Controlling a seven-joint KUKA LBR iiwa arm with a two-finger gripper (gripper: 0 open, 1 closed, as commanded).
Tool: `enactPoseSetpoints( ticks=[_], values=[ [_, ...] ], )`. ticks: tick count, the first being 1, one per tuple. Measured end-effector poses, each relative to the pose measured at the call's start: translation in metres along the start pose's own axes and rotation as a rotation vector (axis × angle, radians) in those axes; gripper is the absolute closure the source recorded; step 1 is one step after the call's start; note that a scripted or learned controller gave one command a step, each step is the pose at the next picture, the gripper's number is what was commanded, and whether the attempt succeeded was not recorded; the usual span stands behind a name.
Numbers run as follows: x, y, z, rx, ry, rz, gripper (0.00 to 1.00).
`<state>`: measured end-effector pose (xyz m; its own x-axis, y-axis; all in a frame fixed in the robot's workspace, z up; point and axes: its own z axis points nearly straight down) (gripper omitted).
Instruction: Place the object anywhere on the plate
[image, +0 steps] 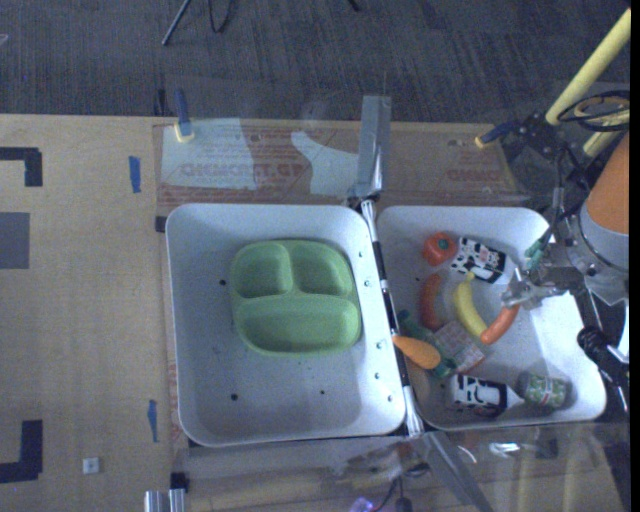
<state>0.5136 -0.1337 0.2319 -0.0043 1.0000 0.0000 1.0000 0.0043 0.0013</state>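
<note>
My pincer (522, 292) hovers at right-centre (grip state unclear); I should descend squarely over the orange carrot (499, 324), then clench.

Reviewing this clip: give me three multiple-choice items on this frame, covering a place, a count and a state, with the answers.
1. Where does the green plate lie?
A. left bin
B. right bin
C. bare bench

2. How many compartments does the plate have?
A. one
B. three
C. five

3. What lies on the plate?
A. a banana
B. a carrot
C. nothing

Answers:
1. A, it sits inside the left bin.
2. B, two small sections above one wide section.
3. C, the banana and carrot are in the right bin, near the claw.
</note>
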Motion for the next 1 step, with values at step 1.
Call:
enactPoseSetpoints(
  ticks=[1],
  values=[
    [0.0723, -0.0048, 0.0101, 0.003, 0.001, -0.241, 1.0]
  ],
)
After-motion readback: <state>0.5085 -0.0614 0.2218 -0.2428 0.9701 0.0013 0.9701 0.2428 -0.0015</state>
